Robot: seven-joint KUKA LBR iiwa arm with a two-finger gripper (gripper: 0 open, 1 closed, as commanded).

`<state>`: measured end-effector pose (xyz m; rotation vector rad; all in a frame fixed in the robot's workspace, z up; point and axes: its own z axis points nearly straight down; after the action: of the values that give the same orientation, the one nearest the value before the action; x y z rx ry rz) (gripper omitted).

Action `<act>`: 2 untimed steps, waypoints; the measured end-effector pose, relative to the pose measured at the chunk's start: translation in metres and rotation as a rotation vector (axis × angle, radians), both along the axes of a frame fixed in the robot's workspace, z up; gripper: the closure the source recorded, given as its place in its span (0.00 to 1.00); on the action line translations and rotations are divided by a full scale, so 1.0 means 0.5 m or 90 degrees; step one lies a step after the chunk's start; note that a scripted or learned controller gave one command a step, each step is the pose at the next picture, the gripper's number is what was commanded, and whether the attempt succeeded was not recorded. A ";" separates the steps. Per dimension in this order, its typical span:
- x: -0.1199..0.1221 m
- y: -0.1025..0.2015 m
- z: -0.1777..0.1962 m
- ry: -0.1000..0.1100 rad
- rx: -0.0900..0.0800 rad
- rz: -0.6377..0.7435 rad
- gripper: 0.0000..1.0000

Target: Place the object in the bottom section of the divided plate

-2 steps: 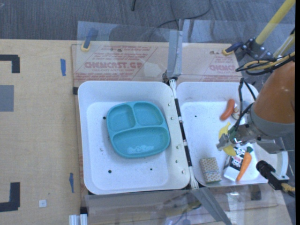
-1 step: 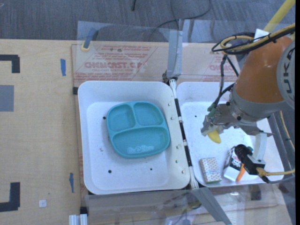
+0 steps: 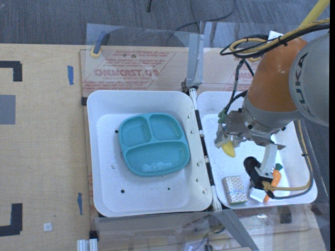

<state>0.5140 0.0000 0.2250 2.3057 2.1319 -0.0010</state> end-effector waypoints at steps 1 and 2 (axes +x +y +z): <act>-0.070 0.159 0.082 0.000 0.000 0.080 1.00; -0.070 0.239 0.101 0.000 0.000 0.068 1.00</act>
<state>0.4792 0.1196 0.2756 2.1886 2.2524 -0.0010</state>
